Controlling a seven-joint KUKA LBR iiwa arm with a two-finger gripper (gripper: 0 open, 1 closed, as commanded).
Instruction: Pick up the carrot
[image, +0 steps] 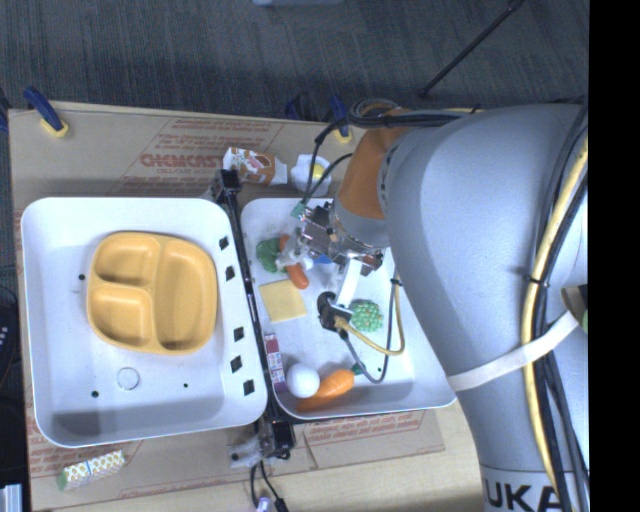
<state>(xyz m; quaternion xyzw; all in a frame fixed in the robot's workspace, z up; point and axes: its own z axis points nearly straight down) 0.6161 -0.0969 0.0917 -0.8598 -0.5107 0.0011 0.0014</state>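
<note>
The end effector (318, 232) hangs over the far part of the right-hand shallow white bin (425, 392), at the end of the large grey arm (480, 260) with its orange band (362, 185). From this slanted view I cannot tell how its fingers stand, as the metal parts and cables blur together there. Just beneath and near it lie a small green leafy toy vegetable (268, 254) and a short orange-red piece (297, 275), close beside each other. A flat yellow cheese slice (283, 300) lies nearer, to the left side of the bin. To its right sits a green bumpy round toy (366, 316), with a black cable loop (365, 350) curling beside it. The smooth orange toy carrot (330, 387) lies at the near edge of the same bin, well apart from the end effector, touching a white egg-shaped ball (302, 380) on its left. The left-hand white bin (60, 400) holds a yellow divided plastic plate (153, 291). Both bins rest on a cardboard-covered counter (150, 150).
</note>
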